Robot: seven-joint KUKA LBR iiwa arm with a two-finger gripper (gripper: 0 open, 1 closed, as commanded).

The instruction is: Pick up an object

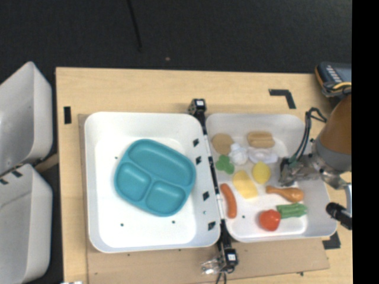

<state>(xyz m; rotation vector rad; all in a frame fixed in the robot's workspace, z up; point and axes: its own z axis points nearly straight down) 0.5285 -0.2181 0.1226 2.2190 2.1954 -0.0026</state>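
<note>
Plastic toy food crowds the right bin (269,120), and the gripper (288,173) hovers low at its right side, just above the drumstick (285,193). Whether it's clenched or released, I cannot tell. That drumstick looks like the target: light, stiff, glossy, likely to slip, so pinching across the narrow shaft seems best. The green piece (292,210) and tomato (269,219) lie just below it, the lemon (261,171) and cheese (246,185) to its left. The bin's right wall is close, leaving tight room. The left bin (98,158), holding the teal plate (155,177), offers open floor.
</note>
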